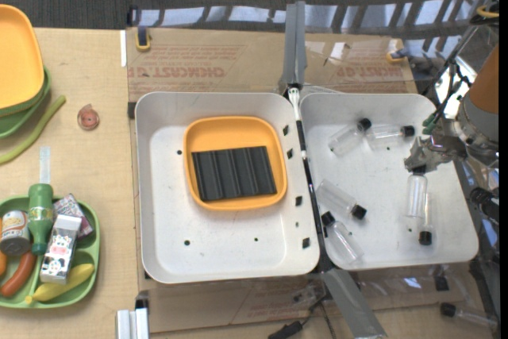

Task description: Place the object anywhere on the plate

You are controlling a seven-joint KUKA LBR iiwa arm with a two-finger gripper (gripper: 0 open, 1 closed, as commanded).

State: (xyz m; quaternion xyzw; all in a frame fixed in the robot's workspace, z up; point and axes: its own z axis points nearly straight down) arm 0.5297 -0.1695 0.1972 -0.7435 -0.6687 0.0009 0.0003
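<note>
The hand [421, 157] is seen low over the right bin [452, 250], just above the upper end of a clear vial [417, 198] with a black cap; whether it is released or clenched cannot be told. Nothing is seen held. The pick is judged to be the step in hand. Other vials [373, 132] lie scattered nearby. The plate [234, 127], orange with a dark ribbed insert, sits in the left bin [159, 250]. A firm grasp is called for next, then a lift and carry leftward across the divider.
</note>
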